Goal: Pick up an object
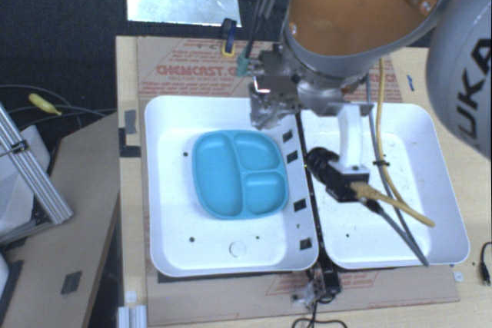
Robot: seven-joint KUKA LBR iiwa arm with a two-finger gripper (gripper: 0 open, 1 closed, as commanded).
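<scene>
A blue divided plate [237, 173] fills the left bin's [173, 242] middle; the arm [361, 4] overhangs the right bin's [438, 242] far edge.

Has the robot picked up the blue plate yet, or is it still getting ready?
Not yet. The blue plate lies flat in the left bin, so nothing looks lifted. Right now the gripper hangs near the plate's top right corner, between the two bins; I can't tell whether it is touching the plate. Grabbing the plate and lifting it out is all left to do.
</scene>
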